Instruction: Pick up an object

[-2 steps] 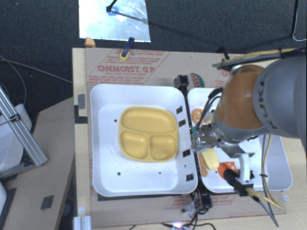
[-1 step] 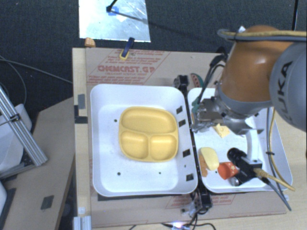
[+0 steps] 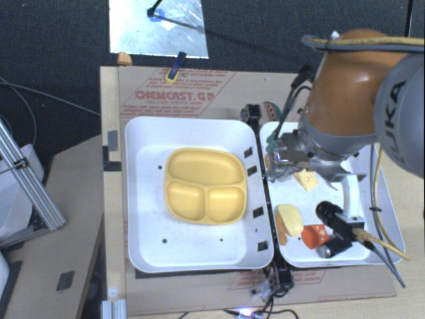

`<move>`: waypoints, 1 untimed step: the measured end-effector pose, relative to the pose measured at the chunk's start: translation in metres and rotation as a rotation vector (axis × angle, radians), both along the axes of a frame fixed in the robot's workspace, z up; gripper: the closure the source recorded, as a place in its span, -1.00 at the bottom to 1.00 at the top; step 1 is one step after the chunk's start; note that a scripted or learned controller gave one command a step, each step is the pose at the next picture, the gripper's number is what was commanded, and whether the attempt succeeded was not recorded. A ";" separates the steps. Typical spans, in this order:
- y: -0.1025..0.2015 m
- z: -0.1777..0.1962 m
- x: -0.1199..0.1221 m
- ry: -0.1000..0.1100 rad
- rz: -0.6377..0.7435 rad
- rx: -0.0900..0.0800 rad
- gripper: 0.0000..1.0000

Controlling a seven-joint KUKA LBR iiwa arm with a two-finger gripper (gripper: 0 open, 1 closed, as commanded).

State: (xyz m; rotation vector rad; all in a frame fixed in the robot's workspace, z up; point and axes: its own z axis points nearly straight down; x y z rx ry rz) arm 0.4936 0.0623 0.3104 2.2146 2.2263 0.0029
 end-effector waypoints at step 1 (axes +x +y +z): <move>-0.037 0.066 -0.006 -0.007 -0.007 0.000 1.00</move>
